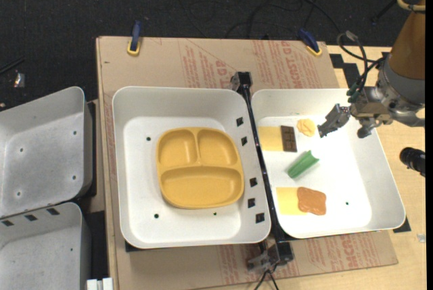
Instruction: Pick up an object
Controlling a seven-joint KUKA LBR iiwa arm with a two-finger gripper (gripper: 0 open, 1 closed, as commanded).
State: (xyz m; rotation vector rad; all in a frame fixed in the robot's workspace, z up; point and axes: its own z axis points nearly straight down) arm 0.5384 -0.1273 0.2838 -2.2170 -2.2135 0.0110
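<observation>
The gripper (336, 121) hangs over the right bin (379, 174), near its upper rim, and whether it is spread or closed I cannot tell; nothing shows in its grasp. Inside that bin, a small yellow piece (306, 127) lies just beside the gripper. A brown bar (288, 138) rests on a yellow card (270, 138) further in, a green block (302, 164) sits mid-bin, and an orange lump (312, 201) overlaps another yellow card (287, 201) at the near rim. Beyond the bin's left wall, the left bin (128, 147) holds a yellow divided plate (200, 167).

- The cardboard sheet (203, 55) under the bins carries red printing, upside down from here; too faint and broken for me to read for certain.
</observation>
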